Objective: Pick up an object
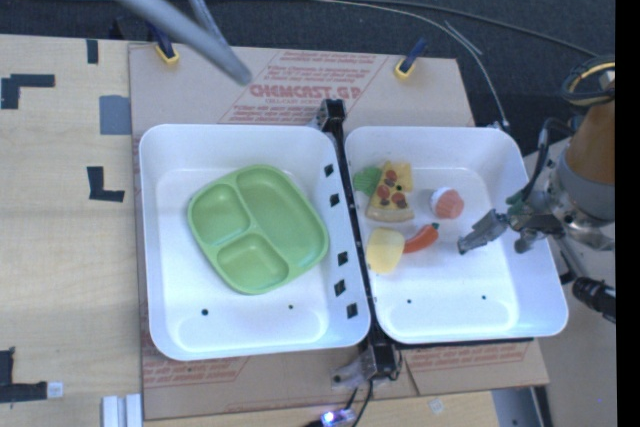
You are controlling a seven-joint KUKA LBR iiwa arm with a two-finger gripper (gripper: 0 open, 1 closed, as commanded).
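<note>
The gripper (492,231) hangs low over the right bin's (450,310) right side, jaws apart and empty, likely lined up for a reach. The toys lie along the bin's left: pizza slice (390,193), carrot (422,237), lemon (384,250).

Green tray (258,227) — white bins (160,245); orange carrot (423,237).

arm (590,170) cut off at right edge; green toy (366,179) half hidden behind pizza slice (391,192)

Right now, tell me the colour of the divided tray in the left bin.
Light green, clear in the camera view: divided tray.
</note>
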